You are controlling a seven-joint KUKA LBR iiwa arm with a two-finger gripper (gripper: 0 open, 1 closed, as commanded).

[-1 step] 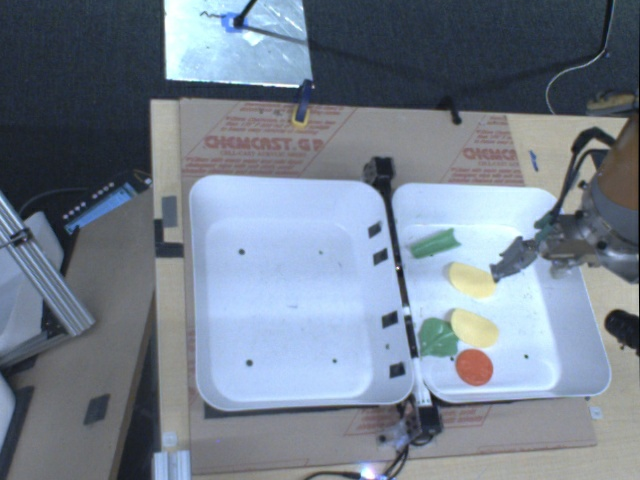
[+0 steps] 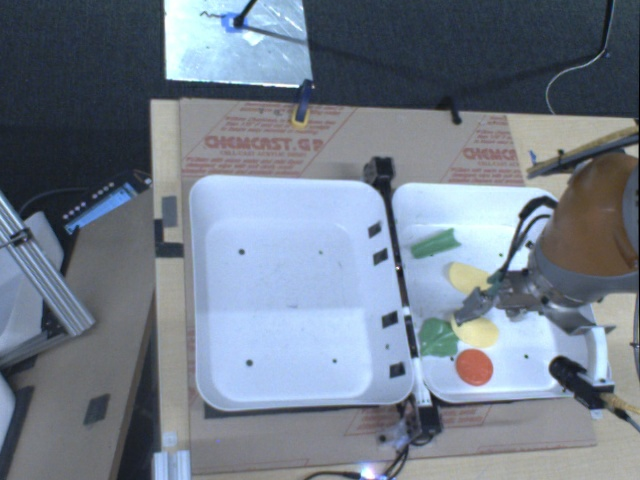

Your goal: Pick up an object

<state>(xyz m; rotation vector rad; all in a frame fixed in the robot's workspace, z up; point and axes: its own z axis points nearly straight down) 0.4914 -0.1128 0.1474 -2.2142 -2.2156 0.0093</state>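
Note:
The right bin (image 2: 500, 213) holds several small things. A green block (image 2: 433, 243) lies near its back left. A pale yellow piece (image 2: 464, 275) lies in the middle, and a second yellow piece (image 2: 479, 334) lies nearer the front. A green lump (image 2: 436, 336) sits against the left wall, with an orange-red disc (image 2: 475, 368) by the front edge. My gripper (image 2: 476, 307) reaches in from the right, low over the gap between the two yellow pieces. I see nothing lifted off the bin floor.
The left bin (image 2: 290, 288) lies beside the right one, with a divider with black clips (image 2: 392, 278) between them. Both rest on cardboard (image 2: 270, 140). A shiny metal sheet (image 2: 238, 26) lies beyond the bench's back edge.

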